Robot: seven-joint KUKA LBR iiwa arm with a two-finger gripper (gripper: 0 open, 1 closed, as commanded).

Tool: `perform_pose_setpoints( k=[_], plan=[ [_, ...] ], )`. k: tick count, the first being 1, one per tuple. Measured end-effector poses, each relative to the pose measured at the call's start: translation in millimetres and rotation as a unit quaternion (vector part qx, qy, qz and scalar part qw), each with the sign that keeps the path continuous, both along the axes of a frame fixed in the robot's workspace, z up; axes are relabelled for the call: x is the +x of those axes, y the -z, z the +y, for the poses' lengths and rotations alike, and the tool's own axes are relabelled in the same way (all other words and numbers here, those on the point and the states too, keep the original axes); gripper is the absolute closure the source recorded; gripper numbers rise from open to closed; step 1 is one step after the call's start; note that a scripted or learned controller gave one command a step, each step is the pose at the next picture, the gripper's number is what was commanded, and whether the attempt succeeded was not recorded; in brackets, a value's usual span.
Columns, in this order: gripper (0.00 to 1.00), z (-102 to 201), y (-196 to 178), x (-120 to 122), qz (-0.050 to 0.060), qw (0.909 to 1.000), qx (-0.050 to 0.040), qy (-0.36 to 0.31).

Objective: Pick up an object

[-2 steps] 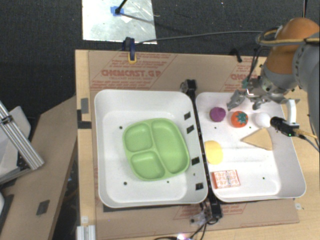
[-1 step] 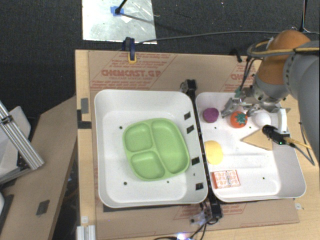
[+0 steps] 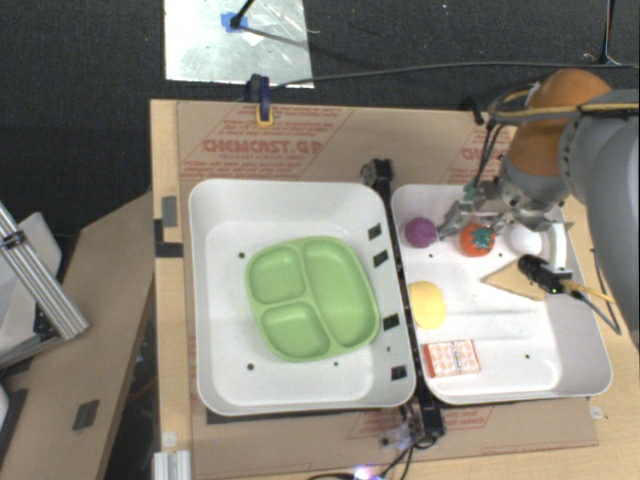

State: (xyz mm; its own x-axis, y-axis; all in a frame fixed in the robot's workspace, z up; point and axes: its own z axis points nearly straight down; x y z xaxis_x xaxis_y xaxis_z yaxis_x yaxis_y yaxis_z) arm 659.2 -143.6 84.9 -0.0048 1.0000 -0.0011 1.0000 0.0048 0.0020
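My gripper (image 3: 480,220) hangs low over the back of the right bin (image 3: 585,368), directly above a red tomato-like toy with a green stem (image 3: 477,241). Its fingers look spread, one grey finger (image 3: 455,216) reaching toward the left of the toy, and nothing is held between them. A purple ball-like object (image 3: 421,232) lies just left of the gripper. A yellow lemon-shaped object (image 3: 428,303) sits near the bin's left wall. A red and white box (image 3: 451,357) lies at the front. A tan wedge (image 3: 512,280) and a white object (image 3: 527,239) lie to the right.
The left bin (image 3: 215,268) holds a green divided plate (image 3: 311,296). A black divider with clips (image 3: 392,268) runs between the bins. The grey arm with its orange band (image 3: 565,98) fills the upper right, with cables trailing over the right bin's edge.
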Motion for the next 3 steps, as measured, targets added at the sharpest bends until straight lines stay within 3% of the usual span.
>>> perform_pose_setpoints(
  k=[1, 3],
  plan=[
    [1.00, 0, -12, 1, -0.002, 1.0000, -0.0003, -0.001],
    [1.00, -2, -141, 7, -0.003, 1.0000, -0.0003, 0.000]
  ],
)
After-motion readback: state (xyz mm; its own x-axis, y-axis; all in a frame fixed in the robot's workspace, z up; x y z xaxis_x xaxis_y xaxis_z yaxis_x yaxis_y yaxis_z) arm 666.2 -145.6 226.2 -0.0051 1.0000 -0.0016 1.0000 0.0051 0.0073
